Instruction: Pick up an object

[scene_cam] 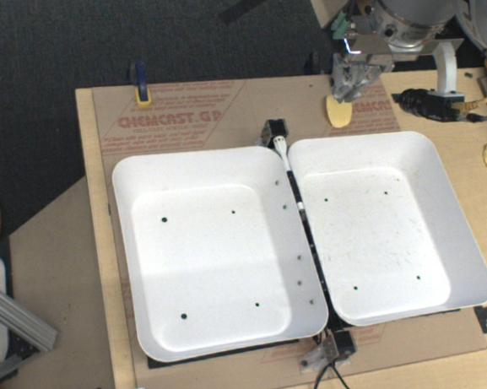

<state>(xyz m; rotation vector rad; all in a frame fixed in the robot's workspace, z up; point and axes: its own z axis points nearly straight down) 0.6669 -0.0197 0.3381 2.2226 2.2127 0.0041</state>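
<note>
Camera view shows the pincer (348, 87) near the far edge of the counter (219, 107), beyond the far left corner of the right bin (448, 214), with a small pale yellow piece (339, 113) directly under its tips. The piece seems to hang from or touch the pincer, but the tips blur into it, so I cannot tell whether the pincer is clenched on it or merely above it. Both the right bin and the left bin (148, 265) look bare inside apart from dark specks, so this yellow piece is probably the thing to pick. To do the step well, I judge the arm should confirm a firm squeeze across the narrow width of the piece before rising, then lift straight up without swinging, since a light piece slips easily. The piece looks slightly taller than wide, its long axis running toward the far edge, rounded end nearer the bins
</note>
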